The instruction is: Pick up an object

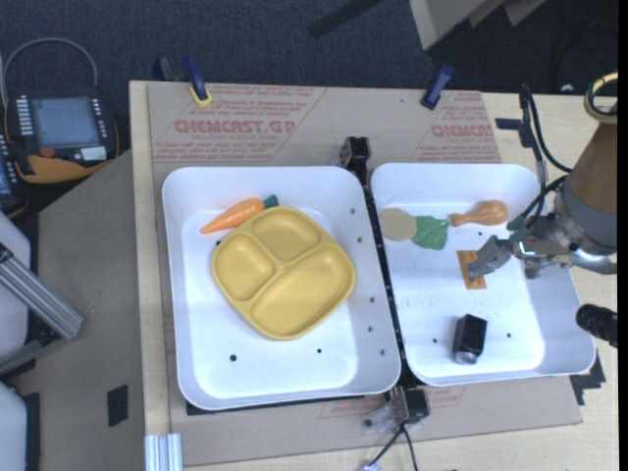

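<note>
Bins sit side by side on my desk (294,116), both white and shallow, seen from above at a slant. I take the right bin (559,356) as my landmark. Inside it, toward its far wall, lie a tan disc (397,224), a green leaf-shaped piece (430,232) touching that disc, and a tan drumstick-shaped toy (481,213) just beyond the leaf. Nearer its middle lies a small orange flat piece (472,268). Toward its near wall rests a small black block (469,338), well apart from the rest.

My gripper (488,259) reaches in over the bin's right wall and hangs directly above the orange flat piece. I cannot tell whether the jaws are open or closed, or whether they touch the piece, because the dark fingers blur together.

To the left of my landmark, the left bin (186,263) carries a yellow divided plate (283,271) and an orange toy carrot (233,215) just beside the plate's far edge.
</note>
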Motion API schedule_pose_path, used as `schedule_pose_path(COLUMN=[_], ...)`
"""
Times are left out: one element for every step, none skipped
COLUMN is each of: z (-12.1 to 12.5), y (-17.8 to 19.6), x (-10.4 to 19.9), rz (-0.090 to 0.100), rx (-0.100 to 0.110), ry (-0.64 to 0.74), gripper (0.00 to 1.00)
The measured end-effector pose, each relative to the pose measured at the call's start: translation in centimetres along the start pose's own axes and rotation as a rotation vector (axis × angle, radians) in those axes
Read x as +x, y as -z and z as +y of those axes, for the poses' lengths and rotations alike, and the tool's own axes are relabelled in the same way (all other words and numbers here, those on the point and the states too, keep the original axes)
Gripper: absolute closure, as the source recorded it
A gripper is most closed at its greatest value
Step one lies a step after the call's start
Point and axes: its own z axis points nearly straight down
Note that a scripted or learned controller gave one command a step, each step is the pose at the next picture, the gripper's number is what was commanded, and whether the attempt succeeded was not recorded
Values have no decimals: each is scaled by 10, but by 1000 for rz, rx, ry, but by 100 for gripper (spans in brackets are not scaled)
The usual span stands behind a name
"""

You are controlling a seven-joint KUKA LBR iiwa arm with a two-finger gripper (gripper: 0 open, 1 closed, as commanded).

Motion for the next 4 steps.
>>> schedule_pose_path(z=[-1, -3, -1, 4], y=[-60, -117, -103, -58], x=[2, -8, -7, -2], rz=[-1, 0, -2, -4], rx=[-5, 1, -8, -13], ry=[-1, -2, -1, 2], gripper=[0, 0, 100, 100])
